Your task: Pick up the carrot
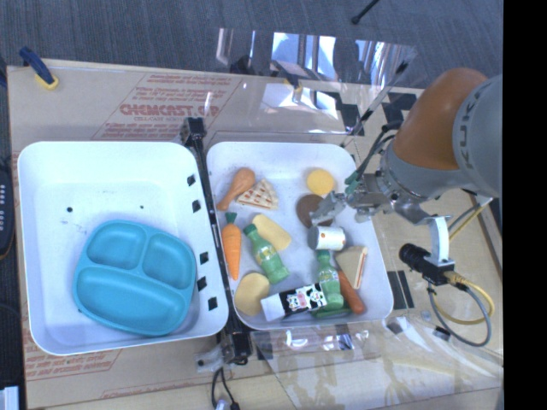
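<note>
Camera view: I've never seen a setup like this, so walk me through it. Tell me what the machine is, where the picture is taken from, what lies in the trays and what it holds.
One camera looks down at a slant on a bench with two shallow white bins. The grey arm with an orange band is a robot arm reaching in from the right; its claw hangs over the right bin. I cannot see anything between its fingers.

The left bin holds a blue divided plate. The right bin holds toy food: the carrot it should pick up lies near the bin's left wall, apart from the claw. Around it lie a drumstick, a sandwich wedge, two green bottles and a small milk carton.
</note>
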{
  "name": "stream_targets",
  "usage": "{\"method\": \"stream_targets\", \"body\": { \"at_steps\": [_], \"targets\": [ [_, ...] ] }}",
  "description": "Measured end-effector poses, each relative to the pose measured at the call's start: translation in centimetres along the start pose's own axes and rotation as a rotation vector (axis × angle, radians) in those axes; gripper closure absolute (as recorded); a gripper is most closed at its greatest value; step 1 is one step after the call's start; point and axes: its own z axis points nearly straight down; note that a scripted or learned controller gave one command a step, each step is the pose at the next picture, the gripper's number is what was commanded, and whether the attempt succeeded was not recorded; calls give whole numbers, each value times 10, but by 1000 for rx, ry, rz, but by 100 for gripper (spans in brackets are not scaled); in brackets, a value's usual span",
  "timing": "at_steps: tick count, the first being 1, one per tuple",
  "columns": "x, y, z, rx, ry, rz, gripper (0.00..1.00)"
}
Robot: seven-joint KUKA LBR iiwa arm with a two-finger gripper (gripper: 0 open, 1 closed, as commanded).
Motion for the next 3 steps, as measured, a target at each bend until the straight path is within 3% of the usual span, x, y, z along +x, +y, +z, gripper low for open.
{"method": "stream_targets", "body": {
  "at_steps": [1, 2, 3],
  "targets": [
    [-17, 44, 5, -3, 0, -33, 0],
    [-16, 121, 118, 1, 2, -70, 0],
    [-16, 124, 104, -3, -2, -81, 100]
  ]
}}
